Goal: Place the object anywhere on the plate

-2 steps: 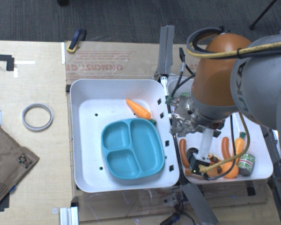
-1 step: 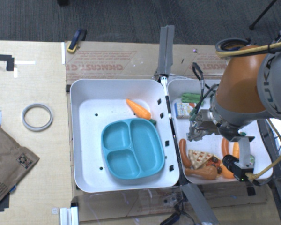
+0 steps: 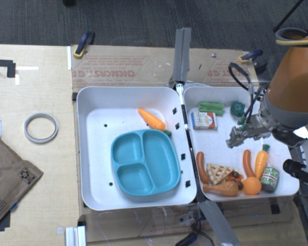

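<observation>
A blue three-compartment plate [image 3: 145, 162] lies in the left white bin [image 3: 92, 137], with nothing on it. An orange toy carrot [image 3: 152, 119] rests on the bin floor just beyond the plate's far edge. My gripper [image 3: 236, 139] hangs over the middle of the right bin [image 3: 292, 188], pointing down and left, above the bare floor between a small white and red carton [image 3: 203, 120] and two orange pieces, a sausage [image 3: 247, 163] and a second carrot [image 3: 260, 163]. I see nothing held in it.
The right bin also holds green beans [image 3: 211, 106], a dark green piece [image 3: 238, 108], a hot dog [image 3: 200, 166], a pizza slice [image 3: 219, 173], a drumstick [image 3: 223, 189], an orange [image 3: 252, 185] and a green can [image 3: 270, 178]. A tape ring [image 3: 41, 127] lies on the bench at left.
</observation>
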Robot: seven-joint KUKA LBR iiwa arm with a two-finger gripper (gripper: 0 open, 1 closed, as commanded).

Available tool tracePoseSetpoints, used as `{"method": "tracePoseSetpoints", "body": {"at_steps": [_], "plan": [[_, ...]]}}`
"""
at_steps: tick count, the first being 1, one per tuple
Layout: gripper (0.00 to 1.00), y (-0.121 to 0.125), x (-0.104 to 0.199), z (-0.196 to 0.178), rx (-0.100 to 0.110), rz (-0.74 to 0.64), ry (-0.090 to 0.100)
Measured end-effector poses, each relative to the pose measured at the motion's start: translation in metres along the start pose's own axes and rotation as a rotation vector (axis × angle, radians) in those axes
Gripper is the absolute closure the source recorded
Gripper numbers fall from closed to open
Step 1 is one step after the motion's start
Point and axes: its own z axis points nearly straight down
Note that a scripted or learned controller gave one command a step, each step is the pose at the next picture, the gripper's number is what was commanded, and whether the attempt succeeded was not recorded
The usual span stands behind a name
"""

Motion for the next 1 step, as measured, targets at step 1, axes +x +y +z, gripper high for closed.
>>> {"method": "tracePoseSetpoints", "body": {"at_steps": [1], "plan": [[1.00,-0.0052,-0.0654,0.0375,0.000,-0.310,0.001]]}}
